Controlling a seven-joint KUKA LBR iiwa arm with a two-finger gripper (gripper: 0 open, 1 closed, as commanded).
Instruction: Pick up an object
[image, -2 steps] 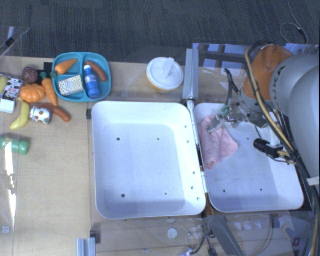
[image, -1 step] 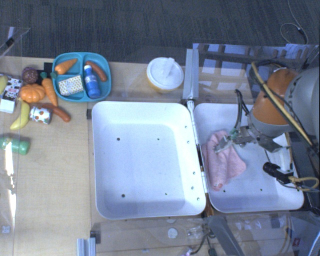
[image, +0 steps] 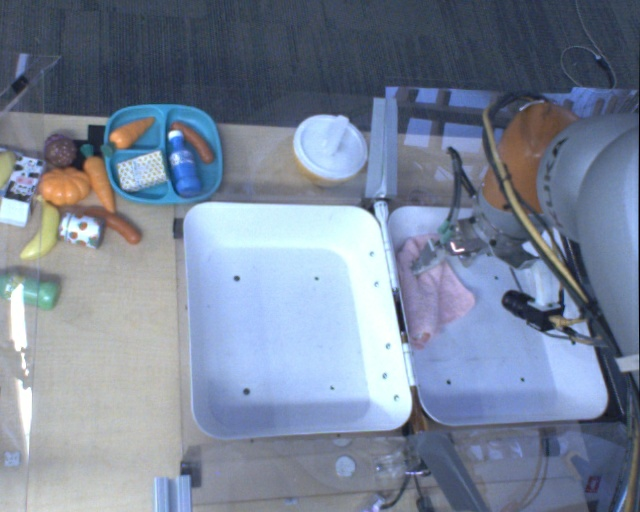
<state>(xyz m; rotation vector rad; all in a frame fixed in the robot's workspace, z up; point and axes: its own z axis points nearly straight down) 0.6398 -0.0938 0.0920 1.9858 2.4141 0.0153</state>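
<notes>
1. The arm comes in from the right of the frame, over the right bin
2. The gripper sits at the upper left of that bin, its tips touching the top of a pink cloth
3. Whether the claw is wide, narrow or holding the cloth cannot be told
4. The cloth lies crumpled along the bin's left wall
5. The left bin fills the middle of the frame
6. A blue plate of toy food sits at upper left, a white lidded cup at upper middle
</notes>
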